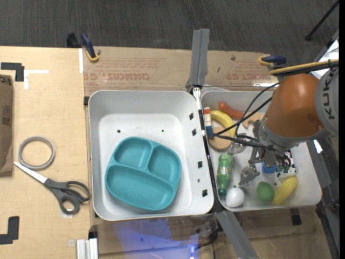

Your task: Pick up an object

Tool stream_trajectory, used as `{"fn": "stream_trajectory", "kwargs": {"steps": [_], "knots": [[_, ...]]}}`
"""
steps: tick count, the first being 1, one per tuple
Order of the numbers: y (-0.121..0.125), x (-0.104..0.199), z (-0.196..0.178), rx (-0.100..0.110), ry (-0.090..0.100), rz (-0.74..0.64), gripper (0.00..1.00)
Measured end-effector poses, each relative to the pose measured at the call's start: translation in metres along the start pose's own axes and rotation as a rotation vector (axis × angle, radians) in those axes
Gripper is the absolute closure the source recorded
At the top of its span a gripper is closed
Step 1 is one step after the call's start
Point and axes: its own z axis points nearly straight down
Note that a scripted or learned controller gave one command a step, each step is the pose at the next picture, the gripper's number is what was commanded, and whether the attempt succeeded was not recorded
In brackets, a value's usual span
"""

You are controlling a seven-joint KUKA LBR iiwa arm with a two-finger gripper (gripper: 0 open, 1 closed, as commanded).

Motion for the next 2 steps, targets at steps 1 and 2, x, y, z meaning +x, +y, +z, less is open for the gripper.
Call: {"fn": "stream_trajectory", "kwargs": {"steps": [1,2], "knots": [[-0.007,-0.069,-0.001,0.002,-0.002,-0.029,0.0],[-0.007,-0.07,-0.011,0.004,-0.007,-0.031,1.0]]}}
